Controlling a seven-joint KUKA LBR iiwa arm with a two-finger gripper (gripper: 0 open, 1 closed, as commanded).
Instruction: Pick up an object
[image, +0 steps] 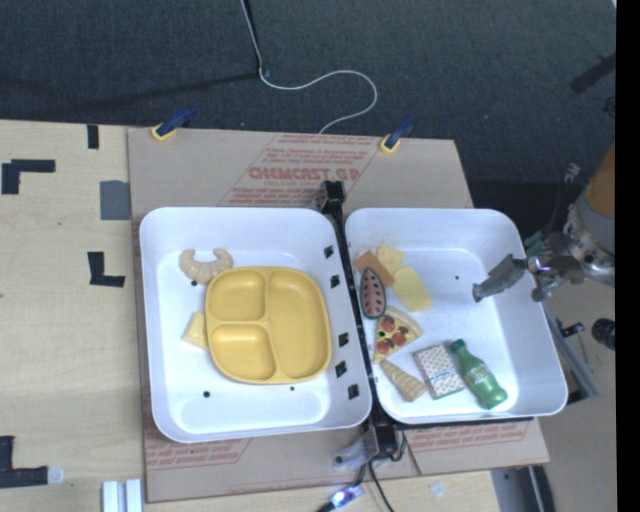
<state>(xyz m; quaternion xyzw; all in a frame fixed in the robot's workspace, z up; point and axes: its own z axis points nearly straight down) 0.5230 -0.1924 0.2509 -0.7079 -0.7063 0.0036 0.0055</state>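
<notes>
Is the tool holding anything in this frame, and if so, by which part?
Nothing is held: the tool hovers over bare floor of the right bin, apart from the toys.

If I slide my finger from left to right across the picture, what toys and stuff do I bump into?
Croissant → yellow plate → watermelon slice → pizza slice → cracker box → green bottle → gripper.

Yellow plate (268, 324), green bottle (478, 375), pincer (497, 277)
</notes>
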